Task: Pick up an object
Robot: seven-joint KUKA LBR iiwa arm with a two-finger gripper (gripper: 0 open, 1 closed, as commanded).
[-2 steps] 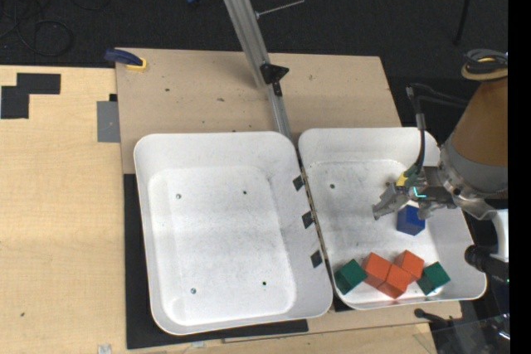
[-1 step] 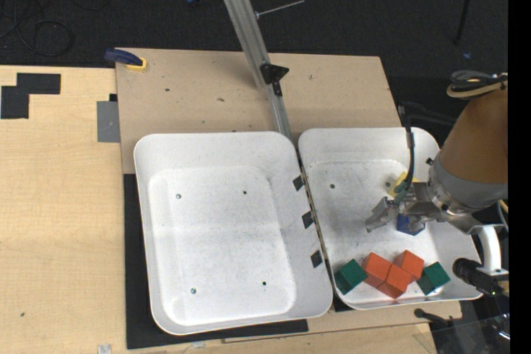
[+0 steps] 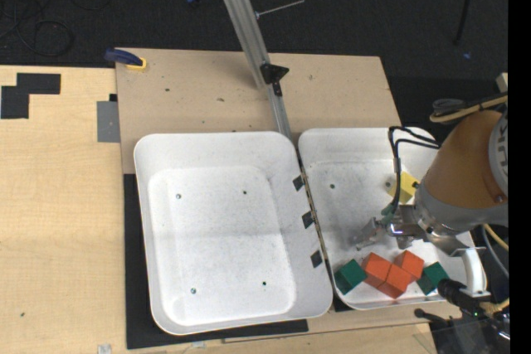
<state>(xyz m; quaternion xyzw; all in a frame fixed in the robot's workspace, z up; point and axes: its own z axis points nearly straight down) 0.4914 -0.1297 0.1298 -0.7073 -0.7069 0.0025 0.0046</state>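
Fingers (image 3: 377, 232): grip state unclear | orange blocks (image 3: 393, 271), green cubes (image 3: 349, 274) | smooth white right bin (image 3: 348, 153)

Two white bins (image 3: 224, 153) sit side by side; the right bin (image 3: 348, 170) holds two orange blocks (image 3: 390, 271), two green blocks (image 3: 349, 275) and one yellow piece (image 3: 406, 185).

Matt white bins (image 3: 217, 307) (speckled), wooden bench (image 3: 199, 91)
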